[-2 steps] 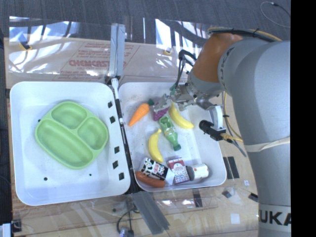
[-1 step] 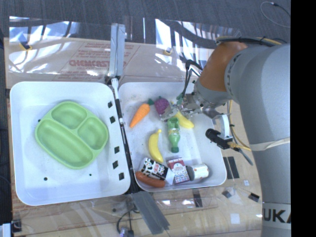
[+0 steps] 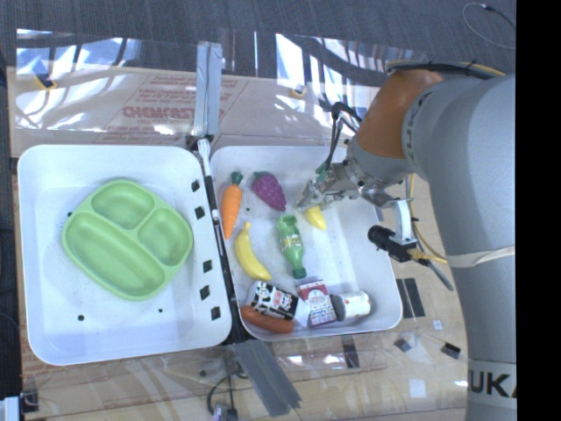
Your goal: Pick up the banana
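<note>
The fingers (image 3: 313,202) hang low over the right bin (image 3: 377,261), near its upper middle, at the end of the grey arm (image 3: 456,156) that reaches in from the right. Whether they are spread or pressed together cannot be told; they are small and partly lost against the white floor. A small yellow piece (image 3: 316,217) lies right at their tips, touching or nearly so, and whether it is pinched between them is unclear.

The banana (image 3: 248,254) lies on the bin floor to the left of the fingers and lower in the view, apart from them, with the green bottle (image 3: 291,246) between the two. The banana runs lengthwise along the bin's left wall. Above it, the orange carrot (image 3: 230,205) lies just beside that wall, and the purple grapes (image 3: 269,190) sit just left of the fingers. Below the banana, along the near wall, a black and white carton (image 3: 272,300), a red sausage (image 3: 267,323), a red and white packet (image 3: 316,303) and a small white jar (image 3: 355,305) crowd together.

Far to the left of the fingers, the left bin (image 3: 35,235) holds a green divided plate (image 3: 128,238). Both bins rest side by side on the surface (image 3: 131,103).
</note>
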Tool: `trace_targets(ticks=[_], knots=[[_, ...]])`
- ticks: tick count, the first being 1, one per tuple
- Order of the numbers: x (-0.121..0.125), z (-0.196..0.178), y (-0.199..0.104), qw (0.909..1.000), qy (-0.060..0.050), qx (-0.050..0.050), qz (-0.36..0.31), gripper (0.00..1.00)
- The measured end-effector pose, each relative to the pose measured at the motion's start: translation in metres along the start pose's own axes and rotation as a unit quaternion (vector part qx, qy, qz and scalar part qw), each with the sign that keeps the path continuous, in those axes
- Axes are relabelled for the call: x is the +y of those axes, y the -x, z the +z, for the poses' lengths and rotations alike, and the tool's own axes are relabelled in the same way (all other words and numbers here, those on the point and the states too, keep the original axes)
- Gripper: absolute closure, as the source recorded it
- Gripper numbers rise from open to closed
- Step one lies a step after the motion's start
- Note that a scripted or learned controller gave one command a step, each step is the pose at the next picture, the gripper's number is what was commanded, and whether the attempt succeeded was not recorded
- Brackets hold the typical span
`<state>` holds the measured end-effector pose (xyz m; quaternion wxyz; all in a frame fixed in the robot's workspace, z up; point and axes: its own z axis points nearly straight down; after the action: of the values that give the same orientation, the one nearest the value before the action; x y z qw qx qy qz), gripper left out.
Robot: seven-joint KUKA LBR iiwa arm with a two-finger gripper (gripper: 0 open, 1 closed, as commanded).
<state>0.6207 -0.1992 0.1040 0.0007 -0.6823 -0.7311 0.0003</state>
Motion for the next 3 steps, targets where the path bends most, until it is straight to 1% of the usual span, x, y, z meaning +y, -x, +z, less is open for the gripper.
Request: trace_targets(ticks=[1,2,3], knots=[[0.022,-0.103,-0.01,0.9894,0.0,0.0,0.145,1.0],[0.04,-0.222,-0.06,0.9761,-0.001,0.0,0.217,1.0],[0.041,-0.208,-0.081,0.949,-0.003,0.0,0.315,1.0]])
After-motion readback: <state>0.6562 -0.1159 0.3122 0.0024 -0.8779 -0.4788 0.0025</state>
